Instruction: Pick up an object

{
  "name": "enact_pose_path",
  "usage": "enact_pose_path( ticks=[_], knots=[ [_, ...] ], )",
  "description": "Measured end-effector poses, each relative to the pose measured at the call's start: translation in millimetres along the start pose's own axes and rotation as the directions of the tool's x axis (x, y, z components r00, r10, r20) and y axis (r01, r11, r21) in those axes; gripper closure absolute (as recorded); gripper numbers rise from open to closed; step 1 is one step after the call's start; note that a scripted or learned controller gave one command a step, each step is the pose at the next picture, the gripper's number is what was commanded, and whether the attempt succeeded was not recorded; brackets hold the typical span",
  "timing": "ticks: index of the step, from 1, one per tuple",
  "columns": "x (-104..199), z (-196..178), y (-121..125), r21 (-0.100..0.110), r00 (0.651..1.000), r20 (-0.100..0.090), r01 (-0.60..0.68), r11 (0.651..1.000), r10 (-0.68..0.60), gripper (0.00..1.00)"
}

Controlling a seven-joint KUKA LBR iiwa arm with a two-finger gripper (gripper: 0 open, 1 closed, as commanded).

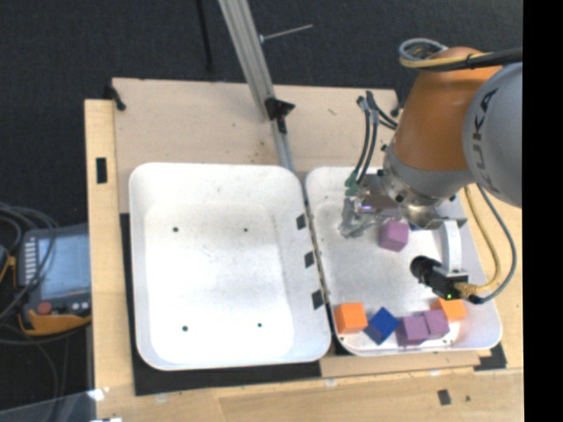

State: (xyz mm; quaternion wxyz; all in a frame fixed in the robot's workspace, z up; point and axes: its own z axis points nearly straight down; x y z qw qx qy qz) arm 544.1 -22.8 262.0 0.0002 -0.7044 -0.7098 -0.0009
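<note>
Camera view: arm [440, 121] hides much of the right bin [339, 262].

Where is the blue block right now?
The blue block lies in the right bin, near its front edge, between the orange block on its left and a purple block on its right.

A grey arm [497, 139] is wearing a broad orange band [437, 112], black lettering is showing beside that band, and black and yellow cables [493, 236] are looping below it.
</note>
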Motion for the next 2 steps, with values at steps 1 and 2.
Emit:
enact_pose_path(
  ticks=[1, 2],
  knots=[
    [47, -1, 1, 0.0, 1.0, 0.0, 0.0, 1.0, 0.0, 1.0],
    [103, 1, 8, 0.0, 1.0, 0.0, 0.001, 1.0, -0.001, 1.0]
  ],
)
